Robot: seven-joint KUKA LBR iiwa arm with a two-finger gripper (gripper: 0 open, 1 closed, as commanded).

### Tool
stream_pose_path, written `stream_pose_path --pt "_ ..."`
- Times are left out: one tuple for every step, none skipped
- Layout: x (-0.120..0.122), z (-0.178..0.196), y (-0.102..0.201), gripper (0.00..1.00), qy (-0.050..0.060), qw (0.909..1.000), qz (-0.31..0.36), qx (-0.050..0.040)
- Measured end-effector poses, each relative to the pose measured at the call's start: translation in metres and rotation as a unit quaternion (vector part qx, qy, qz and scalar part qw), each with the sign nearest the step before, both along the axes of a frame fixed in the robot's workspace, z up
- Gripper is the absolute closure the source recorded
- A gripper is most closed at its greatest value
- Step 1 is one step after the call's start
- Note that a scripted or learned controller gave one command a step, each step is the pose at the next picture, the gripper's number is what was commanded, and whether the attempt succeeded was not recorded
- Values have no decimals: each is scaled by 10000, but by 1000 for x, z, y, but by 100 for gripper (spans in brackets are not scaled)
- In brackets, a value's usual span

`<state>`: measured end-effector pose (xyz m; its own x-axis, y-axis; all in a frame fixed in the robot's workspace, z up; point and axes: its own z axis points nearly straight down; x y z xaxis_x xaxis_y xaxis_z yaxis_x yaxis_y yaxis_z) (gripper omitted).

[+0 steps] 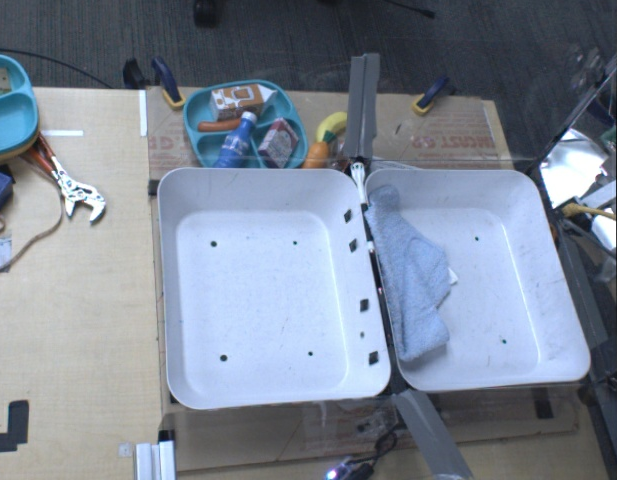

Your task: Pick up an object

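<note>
A crumpled grey-blue cloth (410, 276) lies in the right white bin (528, 358), draped along its left wall from the back corner down to near the front. The left white bin (258, 388) stands beside it, touching it along the middle divider.
Behind the bins a teal divided tray (200, 128) holds a small box, a blue bottle and other small items, with a banana (331, 126) and an orange piece next to it. A wrench (76, 194) and another teal tray (8, 103) lie on the wooden bench at left. Clamps sit at the back edge.
</note>
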<state>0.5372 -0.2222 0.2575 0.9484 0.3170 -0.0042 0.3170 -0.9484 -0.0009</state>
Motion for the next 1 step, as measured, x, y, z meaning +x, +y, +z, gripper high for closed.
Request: stream_pose_path --pt "-38 -82 0 0 8 9982 -605 8"
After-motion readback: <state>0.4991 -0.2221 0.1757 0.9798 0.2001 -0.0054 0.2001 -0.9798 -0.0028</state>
